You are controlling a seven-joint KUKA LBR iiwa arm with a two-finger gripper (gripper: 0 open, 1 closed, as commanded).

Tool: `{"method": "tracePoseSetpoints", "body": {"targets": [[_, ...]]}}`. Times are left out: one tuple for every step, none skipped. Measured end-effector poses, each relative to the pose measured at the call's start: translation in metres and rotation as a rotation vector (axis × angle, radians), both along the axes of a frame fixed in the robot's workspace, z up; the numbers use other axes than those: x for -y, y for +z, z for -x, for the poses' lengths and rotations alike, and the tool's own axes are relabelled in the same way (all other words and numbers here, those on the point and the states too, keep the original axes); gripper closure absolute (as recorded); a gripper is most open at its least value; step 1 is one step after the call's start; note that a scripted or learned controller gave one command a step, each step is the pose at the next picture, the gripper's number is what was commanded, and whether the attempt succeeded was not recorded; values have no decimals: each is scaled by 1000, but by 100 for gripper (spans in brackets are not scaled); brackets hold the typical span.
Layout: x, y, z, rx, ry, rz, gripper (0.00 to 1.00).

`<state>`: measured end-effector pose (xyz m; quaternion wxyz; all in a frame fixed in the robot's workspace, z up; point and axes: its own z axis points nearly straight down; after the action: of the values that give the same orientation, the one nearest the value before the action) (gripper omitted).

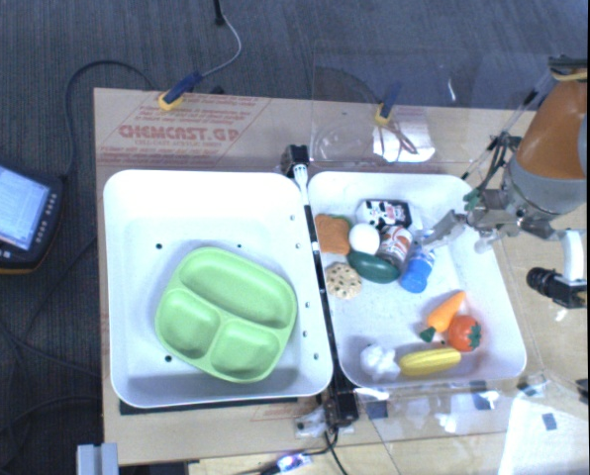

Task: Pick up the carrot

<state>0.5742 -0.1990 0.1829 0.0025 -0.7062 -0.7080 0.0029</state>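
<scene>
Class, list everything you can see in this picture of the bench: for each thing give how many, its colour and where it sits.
bins: two, white, side by side on the bench
plate: one, green, three sections, left bin
carrot: one, orange, right bin, near side
tomato: one, red, touching the carrot
banana: one, yellow, right bin, near edge
cookie: one, tan with dark chips, right bin, left side
egg: one, white, right bin, far side
bottle: one, blue, right bin, middle
tablet: one, dark, lit screen, floor at left
arm: one, grey and orange, right
tool: one, over the right bin's far side
</scene>
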Motion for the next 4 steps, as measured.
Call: {"method": "tracePoseSetpoints", "body": {"targets": [[15,-82,53,4,14,-11,0],[-49,-91,83,33,-113,15,0],[-50,-84,83,28,-112,12,100],[-108,-1,50,4,-284,1,100]]}}
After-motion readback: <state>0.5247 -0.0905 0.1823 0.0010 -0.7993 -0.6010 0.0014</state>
